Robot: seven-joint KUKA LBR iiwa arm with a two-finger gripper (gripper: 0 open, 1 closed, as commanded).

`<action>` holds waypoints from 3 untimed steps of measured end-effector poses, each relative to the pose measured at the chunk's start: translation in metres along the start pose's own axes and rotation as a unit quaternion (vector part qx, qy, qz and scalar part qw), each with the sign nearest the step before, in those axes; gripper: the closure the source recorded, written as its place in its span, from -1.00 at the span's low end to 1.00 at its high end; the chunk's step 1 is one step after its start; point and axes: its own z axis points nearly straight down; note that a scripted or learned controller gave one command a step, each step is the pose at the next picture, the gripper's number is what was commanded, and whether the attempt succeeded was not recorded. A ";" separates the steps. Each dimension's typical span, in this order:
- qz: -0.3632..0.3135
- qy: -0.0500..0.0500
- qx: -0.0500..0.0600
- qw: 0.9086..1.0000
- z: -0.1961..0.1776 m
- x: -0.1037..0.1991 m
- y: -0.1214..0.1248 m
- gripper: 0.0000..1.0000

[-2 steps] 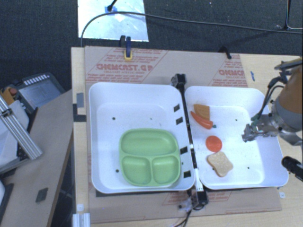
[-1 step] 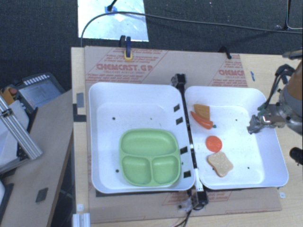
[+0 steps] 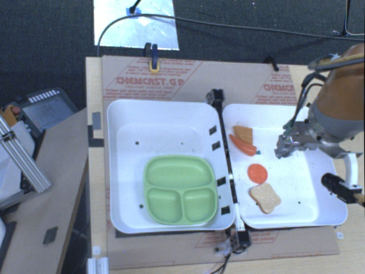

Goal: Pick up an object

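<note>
A grey robot arm's hand (image 3: 283,149), its grip state impossible to tell, hovers over the right bin (image 3: 325,213), with a carrot (image 3: 244,145) just to its left and a tomato slice (image 3: 257,173) and toast (image 3: 265,198) below-left, so lowering squarely over one piece seems wisest.

Green divided tray (image 3: 181,189) in left bin (image 3: 122,119); clamp (image 3: 153,57), perhaps yellow-tipped, at cardboard (image 3: 188,79) edge.
</note>
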 end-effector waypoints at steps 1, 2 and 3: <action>0.000 0.000 -0.001 1.000 -0.008 0.050 0.019 1.00; 0.000 0.000 0.000 1.000 0.006 0.101 0.042 1.00; 0.000 0.001 -0.001 1.000 -0.001 0.153 0.059 1.00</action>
